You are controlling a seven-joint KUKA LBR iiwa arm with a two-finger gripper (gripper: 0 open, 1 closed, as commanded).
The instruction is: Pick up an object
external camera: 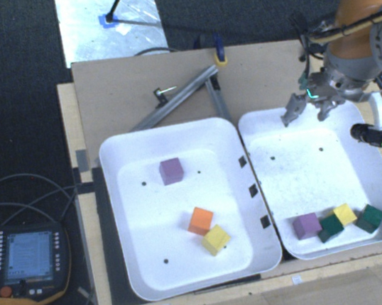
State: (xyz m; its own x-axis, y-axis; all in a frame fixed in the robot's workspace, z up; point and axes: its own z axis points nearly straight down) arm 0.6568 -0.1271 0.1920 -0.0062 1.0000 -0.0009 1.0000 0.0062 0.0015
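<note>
My gripper (308, 111) hangs over the far edge of the right bin (322, 163), its two fingers spread open with nothing between them. The left bin (136, 214) holds a purple cube (171, 171) near its far side, an orange cube (200, 219) in the middle and a yellow cube (216, 239) just in front of it. Along the near side of the right bin lie a purple cube (306, 225), a dark green cube (329, 227), a yellow cube (344, 214) and another green cube (369, 217), all far from the gripper.
A metal bar (175, 97) lies slanted on the bench behind the left bin. A teach pendant (23, 264) with cables sits on the floor at the left. A black fitting (364, 134) on the arm hangs over the right bin's right side.
</note>
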